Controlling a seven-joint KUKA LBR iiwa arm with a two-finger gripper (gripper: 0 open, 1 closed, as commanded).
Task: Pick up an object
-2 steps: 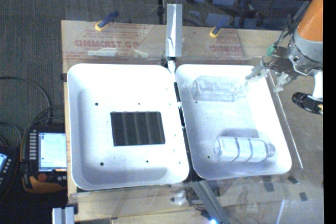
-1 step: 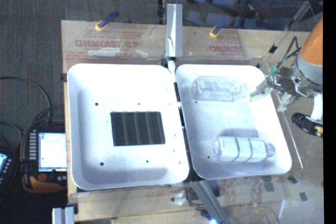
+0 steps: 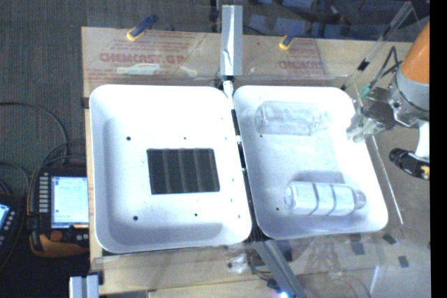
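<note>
Clear bottle [image 3: 290, 117]: lies on its side in the far part of the right bin [image 3: 363, 150], long axis running left to right; its see-through body blends with the white floor, so its cap end is hard to make out.
White bottle [image 3: 325, 198]: lies on its side in the near part of the same bin, long axis also left to right, narrower end toward the right wall.
Left bin [image 3: 112, 150]: has a dark ribbed rectangle [image 3: 183, 170] at its middle.
Jaws [image 3: 360, 128]: poised over the right bin's far right rim, apart from both bottles; pale and blurred against the rim, so whether they are parted or clenched cannot be told.
Arm [image 3: 417, 66]: cut off at the right, orange band showing.
Counter [image 3: 160, 56]: brown board beyond the bins.
</note>
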